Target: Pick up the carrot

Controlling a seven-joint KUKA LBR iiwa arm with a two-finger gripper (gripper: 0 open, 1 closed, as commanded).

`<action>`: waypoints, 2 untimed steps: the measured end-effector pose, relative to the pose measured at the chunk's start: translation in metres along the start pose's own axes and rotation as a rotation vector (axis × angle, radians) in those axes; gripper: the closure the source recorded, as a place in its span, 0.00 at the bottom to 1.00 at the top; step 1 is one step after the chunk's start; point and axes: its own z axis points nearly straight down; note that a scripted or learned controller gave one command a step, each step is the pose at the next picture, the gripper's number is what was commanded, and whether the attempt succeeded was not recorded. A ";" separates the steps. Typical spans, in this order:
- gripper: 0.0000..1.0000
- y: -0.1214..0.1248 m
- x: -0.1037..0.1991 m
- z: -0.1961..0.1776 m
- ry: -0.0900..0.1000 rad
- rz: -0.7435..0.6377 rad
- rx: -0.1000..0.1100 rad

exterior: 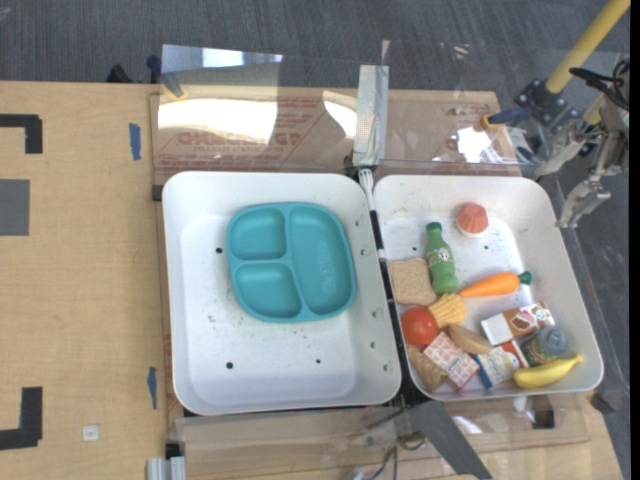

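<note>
The carrot (490,286) is orange with a small green tip and lies almost flat in the right bin (540,200), right of centre. Its green end points toward the bin's right wall. A yellow corn piece (449,310) touches its left end, and a green bottle (438,257) stands just to its upper left. Nothing covers the carrot from above.
The right bin also holds a pink-red ball (472,218), a bread slice (411,280), a tomato (420,324), a banana (545,372) and several small packets. A teal divided plate (290,261) sits in the left bin (190,298). A yellow pole and metal clamps (590,158) stand beyond the right bin.
</note>
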 end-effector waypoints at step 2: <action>0.00 0.028 0.079 0.163 -0.026 -0.087 0.013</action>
